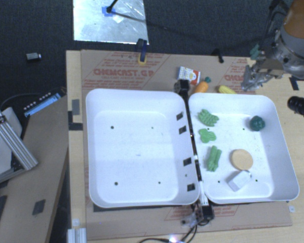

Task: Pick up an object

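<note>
From the camera view, the two shallow bins sat side by side on the bench: the left bin (137, 151) and the right bin (273, 135), which carried all the candidates for a pick. Along its left side lay three green pieces in a rough column: a ridged leafy one (208, 117) at the top, a smaller clover-like one (207, 134) below it, and a long green one (214, 158) lowest. Toward the far right corner sat a dark teal ball (257, 123). Nearer the front were a round tan disc (241, 159) and, just beside it, a small white block (238, 180).

The gripper (253, 77) hung above the back edge of the right bin, outside its rim, with nothing visible between its fingers; how wide it stood could not be made out at this size.

No object was yet chosen, so the pick was likely at its approach. The risks, as I judged them: the disc lay flat and low, so the jaws might close over it and slip off; the ball could roll away if nudged off-centre; the disc and block, being close together, might both be disturbed by one descent.
</note>
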### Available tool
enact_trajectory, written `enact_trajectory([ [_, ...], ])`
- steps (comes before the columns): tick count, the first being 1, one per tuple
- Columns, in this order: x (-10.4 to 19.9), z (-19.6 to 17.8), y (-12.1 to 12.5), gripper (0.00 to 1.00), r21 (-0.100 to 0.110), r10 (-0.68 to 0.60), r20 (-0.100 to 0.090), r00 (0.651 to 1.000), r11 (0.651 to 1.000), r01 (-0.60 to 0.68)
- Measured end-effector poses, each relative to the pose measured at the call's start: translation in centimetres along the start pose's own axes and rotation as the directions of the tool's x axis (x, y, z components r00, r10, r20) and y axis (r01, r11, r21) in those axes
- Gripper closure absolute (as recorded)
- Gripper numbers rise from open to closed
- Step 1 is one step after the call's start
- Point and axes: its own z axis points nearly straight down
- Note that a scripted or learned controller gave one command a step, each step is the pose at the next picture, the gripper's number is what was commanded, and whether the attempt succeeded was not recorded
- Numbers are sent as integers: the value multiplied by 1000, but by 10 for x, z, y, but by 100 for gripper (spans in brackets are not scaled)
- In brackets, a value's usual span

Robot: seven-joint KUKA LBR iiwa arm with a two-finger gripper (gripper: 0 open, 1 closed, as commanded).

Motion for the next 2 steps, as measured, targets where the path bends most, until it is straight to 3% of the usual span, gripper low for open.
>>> enact_trajectory([
  [1, 29, -17, 33, 100, 12, 4, -1, 1000, 1000, -4],
  [2, 100, -57, 33, 100, 13, 1, -3, 1000, 1000, -1],
])
